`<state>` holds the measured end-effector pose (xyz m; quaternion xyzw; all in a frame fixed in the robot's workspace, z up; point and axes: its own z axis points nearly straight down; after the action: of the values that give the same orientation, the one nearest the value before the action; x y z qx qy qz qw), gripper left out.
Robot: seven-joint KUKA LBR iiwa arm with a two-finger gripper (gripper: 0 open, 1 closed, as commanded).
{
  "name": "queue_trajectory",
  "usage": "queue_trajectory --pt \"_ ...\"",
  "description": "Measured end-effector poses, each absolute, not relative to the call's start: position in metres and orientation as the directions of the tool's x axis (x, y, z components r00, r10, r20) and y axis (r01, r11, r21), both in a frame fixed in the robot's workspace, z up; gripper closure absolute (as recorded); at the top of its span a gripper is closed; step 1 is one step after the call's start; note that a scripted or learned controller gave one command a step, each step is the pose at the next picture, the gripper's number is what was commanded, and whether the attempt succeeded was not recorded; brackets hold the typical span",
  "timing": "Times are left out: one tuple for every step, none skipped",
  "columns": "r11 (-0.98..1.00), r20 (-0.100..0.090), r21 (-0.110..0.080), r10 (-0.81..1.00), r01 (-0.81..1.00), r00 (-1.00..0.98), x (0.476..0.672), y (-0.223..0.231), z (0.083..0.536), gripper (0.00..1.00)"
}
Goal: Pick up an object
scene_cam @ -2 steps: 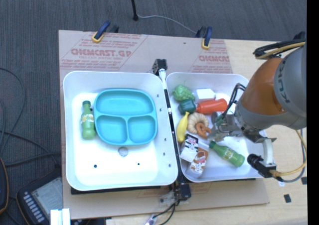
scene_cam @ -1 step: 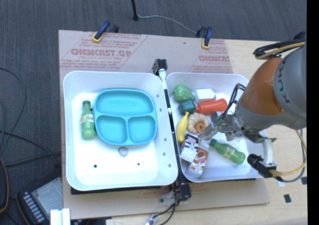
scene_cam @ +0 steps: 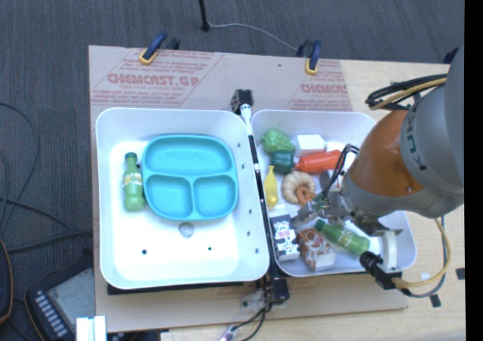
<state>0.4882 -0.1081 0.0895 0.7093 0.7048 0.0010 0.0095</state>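
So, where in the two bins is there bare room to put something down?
Bare floor lies in the left bin, in front of the blue tray, and a narrow strip beside the green bottle. The right bin is crowded with toys, with the arm over it.

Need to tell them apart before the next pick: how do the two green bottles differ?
The bottle in the left bin stands parallel to the bin wall, alone beside the blue tray. The bottle in the right bin lies slanted among clutter, right below the hand. It looks darker green; the left one lighter. Both are small, lying flat.
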Motion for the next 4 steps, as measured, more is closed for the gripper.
queue_trajectory --pt "-0.005 -0.009 0.015 1.000 1.000 0.005 0.489 -0.106 0.099 1.00" --pt "0.001 0.000 0.000 1.000 1.000 -0.001 0.536 -0.040 0.184 1.00" --pt "0.001 -0.001 -0.001 1.000 1.000 -0.001 0.535 -0.040 0.184 0.00" --pt "0.000 -0.001 -0.001 1.000 1.000 0.000 0.535 -0.040 0.184 0.00"
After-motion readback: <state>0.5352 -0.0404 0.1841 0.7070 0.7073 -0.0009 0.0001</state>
